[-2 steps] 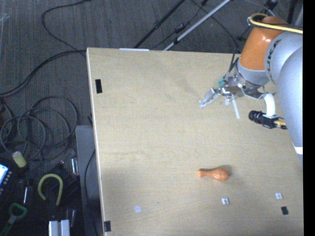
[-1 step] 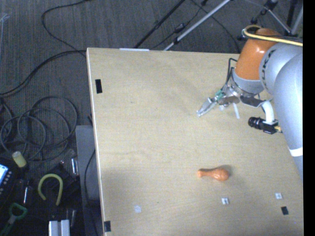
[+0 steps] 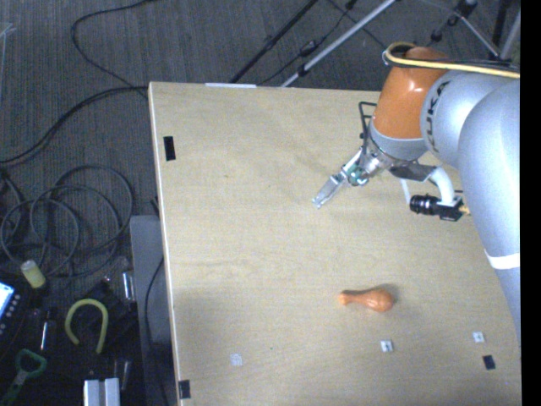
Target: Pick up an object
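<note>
A small orange, gourd-shaped object lies on its side on the tan bench top, toward the front right, its narrow end pointing left. My gripper hangs over the middle of the bench, slanting down and to the left from the orange wrist band. It is well behind the orange object and apart from it. Nothing shows at its tip.
Small black and white markers dot the bench near its front right and left edge. The bench's left edge drops to a floor strewn with cables and tools. Tripod legs stand behind the bench.
</note>
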Robot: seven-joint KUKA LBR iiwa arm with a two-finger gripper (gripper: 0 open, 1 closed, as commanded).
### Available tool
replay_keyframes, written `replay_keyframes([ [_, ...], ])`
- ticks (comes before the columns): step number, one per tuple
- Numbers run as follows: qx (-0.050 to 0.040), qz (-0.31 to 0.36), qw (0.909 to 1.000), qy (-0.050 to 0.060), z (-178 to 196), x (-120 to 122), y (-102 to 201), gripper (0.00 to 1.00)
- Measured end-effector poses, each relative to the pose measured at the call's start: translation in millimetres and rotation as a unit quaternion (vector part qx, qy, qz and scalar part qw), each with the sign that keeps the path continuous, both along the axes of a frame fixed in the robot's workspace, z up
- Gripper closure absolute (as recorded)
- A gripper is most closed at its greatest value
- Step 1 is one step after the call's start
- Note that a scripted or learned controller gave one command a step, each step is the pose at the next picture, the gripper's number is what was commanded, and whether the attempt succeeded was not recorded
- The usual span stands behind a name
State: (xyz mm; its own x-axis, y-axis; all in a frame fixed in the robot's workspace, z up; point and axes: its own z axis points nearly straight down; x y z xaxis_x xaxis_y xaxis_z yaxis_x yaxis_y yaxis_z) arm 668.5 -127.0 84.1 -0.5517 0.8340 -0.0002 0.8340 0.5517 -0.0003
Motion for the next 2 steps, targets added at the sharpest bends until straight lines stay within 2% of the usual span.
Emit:
replay_keyframes([
  [1,0.002,0.0,1.0,-0.001,9.1,0.5,1.5,1.0],
  [2,0.0003,-0.063,0.998,-0.001,99.9,0.3,43.8,1.0],
])
